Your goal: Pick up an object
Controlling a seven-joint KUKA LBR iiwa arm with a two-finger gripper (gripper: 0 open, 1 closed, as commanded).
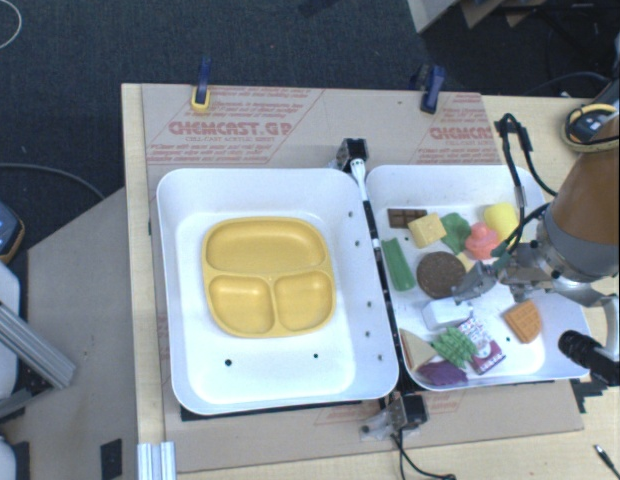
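The claw (487, 280) hangs low over the right bin (410, 183), just right of a brown round cookie (440, 273); whether it is released or clenched cannot be told. Around it lie a pink piece (481, 240), a yellow lemon (501, 217), a green block (455, 228), a pale yellow cube (427, 230), an orange waffle (523, 320) and a long green stick (397, 264). The left bin (180, 268) on the table (140, 128) holds a yellow divided plate (268, 275).

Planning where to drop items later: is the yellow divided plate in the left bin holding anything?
Empty. The yellow divided plate lies flat in the left bin, and all three compartments show bare yellow.
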